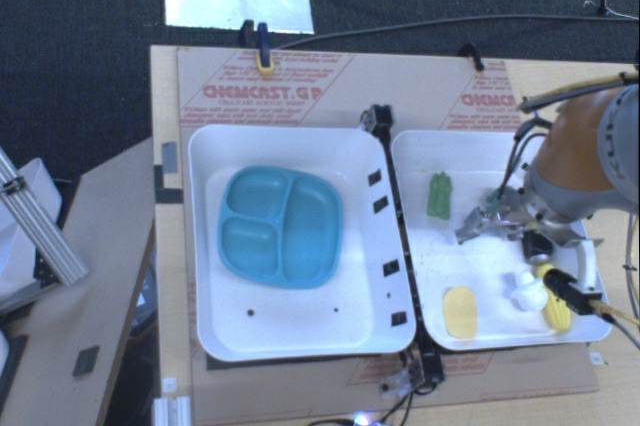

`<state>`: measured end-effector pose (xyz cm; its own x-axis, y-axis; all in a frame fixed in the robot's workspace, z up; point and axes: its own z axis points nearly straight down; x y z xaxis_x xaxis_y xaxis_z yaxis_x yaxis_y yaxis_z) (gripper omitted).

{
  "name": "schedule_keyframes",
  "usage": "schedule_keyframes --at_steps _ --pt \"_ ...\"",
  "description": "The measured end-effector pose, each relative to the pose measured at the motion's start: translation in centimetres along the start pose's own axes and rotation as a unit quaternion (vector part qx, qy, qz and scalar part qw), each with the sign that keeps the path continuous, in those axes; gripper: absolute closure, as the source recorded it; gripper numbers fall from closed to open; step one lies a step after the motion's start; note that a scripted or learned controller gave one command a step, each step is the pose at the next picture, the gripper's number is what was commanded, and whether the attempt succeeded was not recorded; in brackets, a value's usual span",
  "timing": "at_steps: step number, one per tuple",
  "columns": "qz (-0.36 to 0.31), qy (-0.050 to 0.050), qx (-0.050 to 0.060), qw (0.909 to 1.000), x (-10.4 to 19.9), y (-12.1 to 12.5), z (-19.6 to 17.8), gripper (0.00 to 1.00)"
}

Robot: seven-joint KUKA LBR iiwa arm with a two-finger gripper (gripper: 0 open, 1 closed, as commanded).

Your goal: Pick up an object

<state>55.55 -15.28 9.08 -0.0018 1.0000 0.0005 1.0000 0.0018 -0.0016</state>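
From the fixed overhead camera, the grey arm with its orange band reaches in from the right over the right-hand shallow white bin; its two-finger gripper hangs low near the bin's middle, and how far the claw stands open I cannot tell; a small green block lies just beside it, apart; a flat yellow oval piece lies near the front wall; a white lump touches a yellow banana-shaped object at the front right; the left-hand white bin bears a teal divided plastic plate.

blue divided plate, left bin, clamp
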Motion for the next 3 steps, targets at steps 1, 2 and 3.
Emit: schedule_keyframes --at_steps 1,2,3 --pt "0.000 -0.001 -0.003 1.0000 -0.1 0.1 -1.3 1.00" --pt "-0.001 -0.001 -0.004 1.0000 -0.2 -0.4 -7.5 1.00" --pt "-0.002 -0.001 -0.004 1.0000 -0.3 -0.2 -12.9 1.00"
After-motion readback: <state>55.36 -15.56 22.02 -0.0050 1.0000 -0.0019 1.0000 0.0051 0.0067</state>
